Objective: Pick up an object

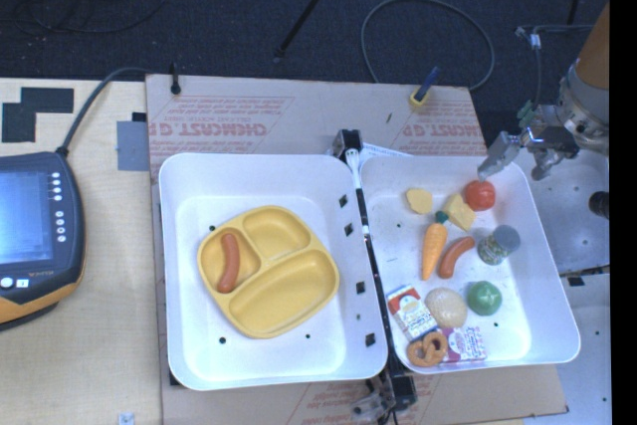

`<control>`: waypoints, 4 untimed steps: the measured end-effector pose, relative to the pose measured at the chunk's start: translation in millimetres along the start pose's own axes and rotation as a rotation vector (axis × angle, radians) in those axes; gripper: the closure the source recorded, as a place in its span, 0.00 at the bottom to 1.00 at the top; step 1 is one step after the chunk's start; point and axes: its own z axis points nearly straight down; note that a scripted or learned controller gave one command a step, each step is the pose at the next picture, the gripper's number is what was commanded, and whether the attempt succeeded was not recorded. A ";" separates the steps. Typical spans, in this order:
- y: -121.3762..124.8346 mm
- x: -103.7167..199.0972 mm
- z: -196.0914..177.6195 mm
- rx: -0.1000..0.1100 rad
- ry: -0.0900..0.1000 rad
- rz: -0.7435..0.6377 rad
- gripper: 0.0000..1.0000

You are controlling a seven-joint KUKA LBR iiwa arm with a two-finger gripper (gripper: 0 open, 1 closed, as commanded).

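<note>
The tomato (pixel 479 195) sits upper right in the right bin (pixel 557 314), touching the cheese (pixel 459 212). You'd find it light, stiff, round and slippery; pinch across its middle. The gripper (pixel 525 154) hovers spread open just above-right, over the bin's rim, so descend inward.

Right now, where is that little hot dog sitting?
In the camera view, the hot dog lies in the left compartment of the yellow divided plate, inside the left white bin.
</note>
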 end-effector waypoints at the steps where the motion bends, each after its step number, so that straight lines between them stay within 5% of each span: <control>1: -3.5 31.5 174.6 0.017 0.006 0.000 0.00; 2: -62.5 87.1 179.2 0.005 0.003 -0.002 0.00; 3: -59.6 84.7 167.7 0.003 0.005 0.006 1.00; 4: -59.8 84.6 168.2 0.003 0.005 0.007 0.00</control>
